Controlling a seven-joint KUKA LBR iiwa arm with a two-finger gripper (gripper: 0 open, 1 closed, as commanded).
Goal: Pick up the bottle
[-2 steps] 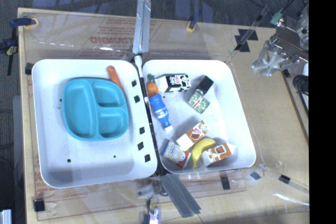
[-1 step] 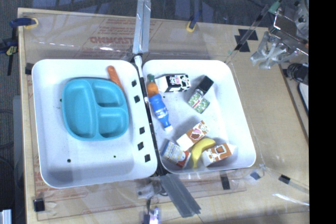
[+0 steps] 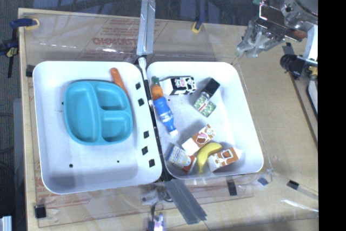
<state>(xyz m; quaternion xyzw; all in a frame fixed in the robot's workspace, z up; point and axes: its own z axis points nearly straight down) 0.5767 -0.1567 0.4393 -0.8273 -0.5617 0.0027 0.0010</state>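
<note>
- Two fingers (image 3: pixel 252 46) hang over the counter (image 3: pixel 281 116), just beyond the right bin's (image 3: pixel 246 111) far right corner; blur hides whether they are open or closed, and nothing shows between them.
- Bottle (image 3: pixel 162 107): blue with an orange cap, lying flat along the right bin's left wall, long axis running near-to-far, cap pointing to the far side.
- Arm partly cut off at the picture's right.

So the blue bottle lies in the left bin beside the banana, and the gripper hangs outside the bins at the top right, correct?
One detail is wrong. The camera view shows the blue bottle lying in the right bin, along its left wall, not in the left bin. The banana shares that right bin, and the gripper does hang outside the bins at the top right.
</note>
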